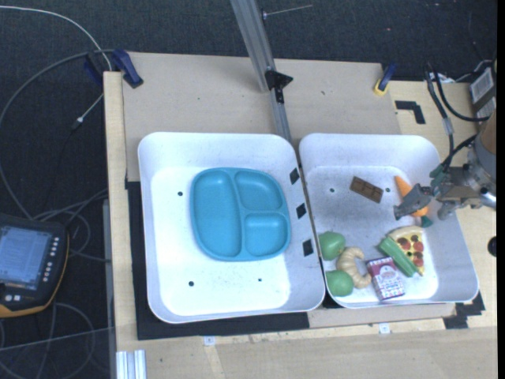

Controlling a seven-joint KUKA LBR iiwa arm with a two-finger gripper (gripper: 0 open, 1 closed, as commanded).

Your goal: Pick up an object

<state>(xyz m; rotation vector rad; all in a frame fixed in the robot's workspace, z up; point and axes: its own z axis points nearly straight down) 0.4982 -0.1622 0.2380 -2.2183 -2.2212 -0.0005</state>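
Observation:
The right bin point(339, 152) holds several toy foods. An orange carrot point(404, 185) lies near its right wall, with a brown chocolate bar point(366, 189) to its left. Toward the front are a pizza slice point(413, 249), a green vegetable point(394, 257), a green pear point(331, 243), a croissant point(356, 264), a green lime point(339, 283) and a red box point(387, 280). My gripper point(417, 214) reaches in from the right and hovers over the carrot's lower end. Its fingers stand open, with nothing clearly gripped between them.
The left bin point(166, 212) holds a blue divided plate point(239, 213). A metal post point(252, 30) slants down to the gap between the bins. Cables point(446, 109) hang at the right, and a handheld pendant point(28, 263) lies off the bench at left.

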